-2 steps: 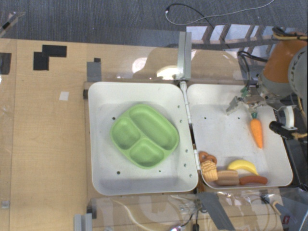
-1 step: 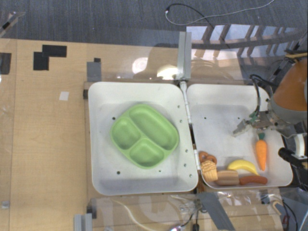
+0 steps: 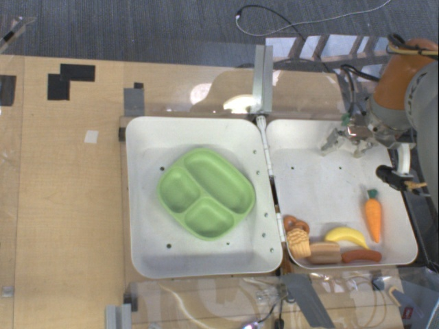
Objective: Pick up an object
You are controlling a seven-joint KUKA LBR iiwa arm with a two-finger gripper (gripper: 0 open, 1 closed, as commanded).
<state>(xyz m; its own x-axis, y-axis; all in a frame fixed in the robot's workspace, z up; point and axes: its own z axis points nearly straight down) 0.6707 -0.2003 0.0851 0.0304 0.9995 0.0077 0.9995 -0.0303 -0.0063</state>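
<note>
The objects for picking lie in the right bin (image 3: 322,184), gathered along its near edge and right side. A toy carrot (image 3: 372,214) with a green top lies lengthwise near the right wall, apart from the rest. Below it a yellow banana (image 3: 346,236) curves over a reddish sausage (image 3: 361,256), which lies along the bin's near rim. Just left of these sits a tan, bar-shaped piece (image 3: 324,253), touching a small cluster in the near left corner: a ridged, pale cone-like item (image 3: 298,239) with a brown piece (image 3: 294,223) above it; what these two are is hard to make out.

The gripper (image 3: 348,141) hangs over the far part of the right bin, well apart from every object. Its jaws are spread apart with nothing between them. The arm (image 3: 411,88) behind it is cut off at the right edge, with only its orange band and grey casing showing.

The left bin (image 3: 147,245) holds a green divided plate (image 3: 206,193) with three compartments, tilted a little, near the middle. Both bins rest on the bench (image 3: 62,204), touching along a central divider.
</note>
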